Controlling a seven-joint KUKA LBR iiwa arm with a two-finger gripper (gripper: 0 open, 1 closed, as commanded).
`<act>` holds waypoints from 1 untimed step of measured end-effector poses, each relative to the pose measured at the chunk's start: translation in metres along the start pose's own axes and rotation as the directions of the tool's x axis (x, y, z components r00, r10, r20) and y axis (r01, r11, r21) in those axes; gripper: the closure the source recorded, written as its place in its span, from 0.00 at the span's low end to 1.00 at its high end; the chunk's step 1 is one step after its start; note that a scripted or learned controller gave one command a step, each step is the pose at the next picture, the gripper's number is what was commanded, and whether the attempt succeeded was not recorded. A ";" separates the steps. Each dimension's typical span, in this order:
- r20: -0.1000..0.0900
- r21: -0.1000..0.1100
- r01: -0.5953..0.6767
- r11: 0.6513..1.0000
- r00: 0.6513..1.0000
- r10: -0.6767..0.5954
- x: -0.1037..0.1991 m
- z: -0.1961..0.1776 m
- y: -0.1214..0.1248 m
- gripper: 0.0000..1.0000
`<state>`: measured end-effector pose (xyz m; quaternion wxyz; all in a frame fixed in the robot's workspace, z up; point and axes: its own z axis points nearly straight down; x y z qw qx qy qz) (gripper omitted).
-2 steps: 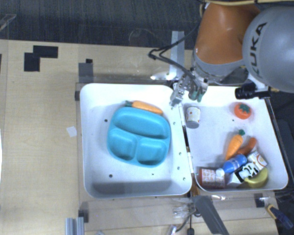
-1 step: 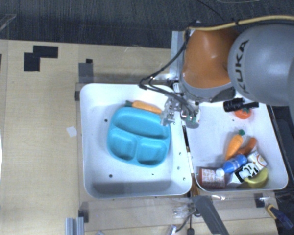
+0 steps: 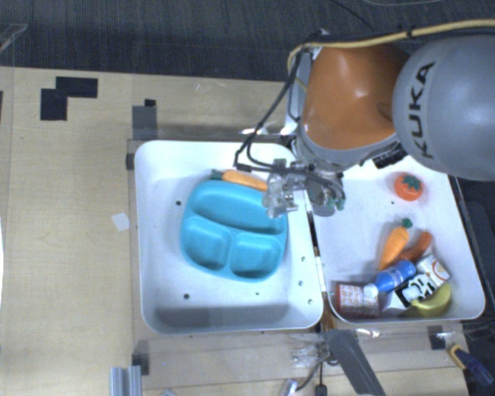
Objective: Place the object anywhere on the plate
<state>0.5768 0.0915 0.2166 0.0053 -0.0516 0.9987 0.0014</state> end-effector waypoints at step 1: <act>-0.003 0.000 0.210 0.978 0.978 -0.210 0.001 0.030 -0.013 1.00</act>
